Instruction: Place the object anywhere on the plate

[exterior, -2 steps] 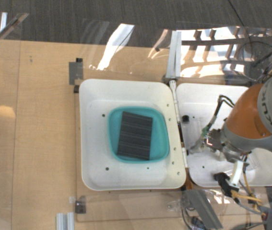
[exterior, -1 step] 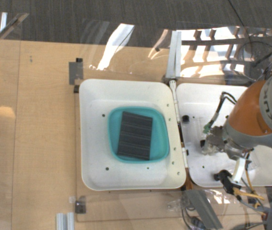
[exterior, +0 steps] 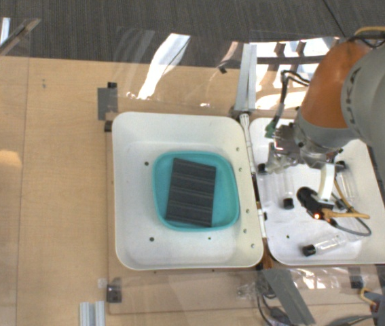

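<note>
- The bench [exterior: 43, 182] is pale wood and bears two shallow white bins side by side, with a strip of dark ribbed floor [exterior: 144, 5] behind it.
- The arm [exterior: 362, 87] comes in from the right, grey with its orange band, and hangs over the far part of the right bin [exterior: 375, 250], covering that bin's far right corner.
- The left bin [exterior: 178, 250] is the larger-looking of the two in this view; its right wall touches the right bin's left wall along a metal divider [exterior: 246, 80] that runs back to the bench's far edge.
- One plate [exterior: 227, 206], teal and squarish with rounded corners, lies in the middle of the left bin.
- One object [exterior: 191, 192], a dark grey flat rectangular slab with ribs running across it, lies on the plate, slightly tilted from the plate's sides and well inside its rim. Nothing stands over or beside it; the arm is well apart from it, across the divider.
- The gripper [exterior: 294, 156] is over the right bin's far left part, near the divider. Whether it is parted or closed cannot be told from this slant, and nothing can be seen held in it.
- Cables [exterior: 345, 216] and a small black part with an orange glow [exterior: 314, 206] hang under the wrist over the right bin.
- Two small black pieces lie on the right bin's floor: one [exterior: 288, 202] near the middle, one [exterior: 308, 250] by the near edge beside a clear tube-like bit [exterior: 328, 244].
</note>
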Available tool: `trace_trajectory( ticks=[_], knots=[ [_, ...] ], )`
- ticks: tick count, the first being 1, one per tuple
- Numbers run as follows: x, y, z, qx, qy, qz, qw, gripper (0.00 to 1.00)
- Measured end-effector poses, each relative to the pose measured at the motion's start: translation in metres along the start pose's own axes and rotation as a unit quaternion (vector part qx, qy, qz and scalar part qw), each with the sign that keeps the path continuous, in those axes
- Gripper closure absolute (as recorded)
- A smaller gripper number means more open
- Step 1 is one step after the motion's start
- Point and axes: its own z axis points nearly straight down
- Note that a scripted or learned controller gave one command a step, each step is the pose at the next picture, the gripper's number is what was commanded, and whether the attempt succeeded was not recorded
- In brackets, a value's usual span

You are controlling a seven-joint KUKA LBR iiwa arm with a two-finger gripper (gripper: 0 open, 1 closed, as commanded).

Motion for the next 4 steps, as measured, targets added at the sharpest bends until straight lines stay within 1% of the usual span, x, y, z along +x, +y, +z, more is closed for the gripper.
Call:
trace_trajectory(
  ticks=[1, 2, 3, 4],
  knots=[
    [0.043, -0.068, 0.001, 0.002, 0.000, -0.036, 0.9994, 1.00],
    [0.043, -0.068, 0.001, 0.002, 0.000, -0.035, 0.9994, 0.00],
    [0.023, -0.049, -0.009, 0.001, 0.000, -0.030, 0.9995, 0.00],
    [0.096, -0.077, 0.001, 0.002, 0.001, -0.003, 1.0000, 0.00]
  ],
)
